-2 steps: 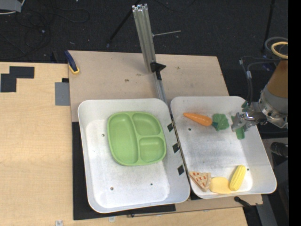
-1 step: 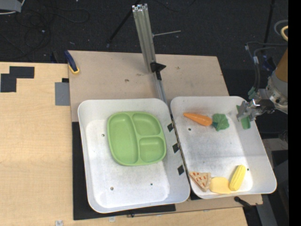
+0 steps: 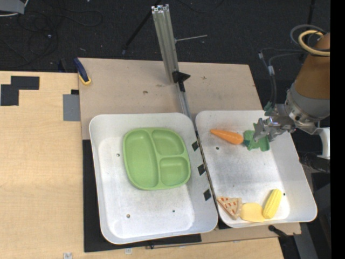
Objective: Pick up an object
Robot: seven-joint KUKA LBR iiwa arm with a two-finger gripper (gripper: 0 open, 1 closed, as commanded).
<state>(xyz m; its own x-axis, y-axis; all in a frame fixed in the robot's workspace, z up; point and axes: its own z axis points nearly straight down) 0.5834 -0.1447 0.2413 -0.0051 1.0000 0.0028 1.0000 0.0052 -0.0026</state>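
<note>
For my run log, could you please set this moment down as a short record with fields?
left bin: green divided plate
right bin: carrot, corn, pizza slice, yellow piece
end effector: over the right bin's far edge, at the carrot's green top
carrot: lying flat on the bin floor

- The arm [image 3: 311, 85] reaches in from the view's right, its orange band above the grey wrist.
- The gripper [image 3: 262, 135] points down and leftward, hanging low over the right side.
</note>
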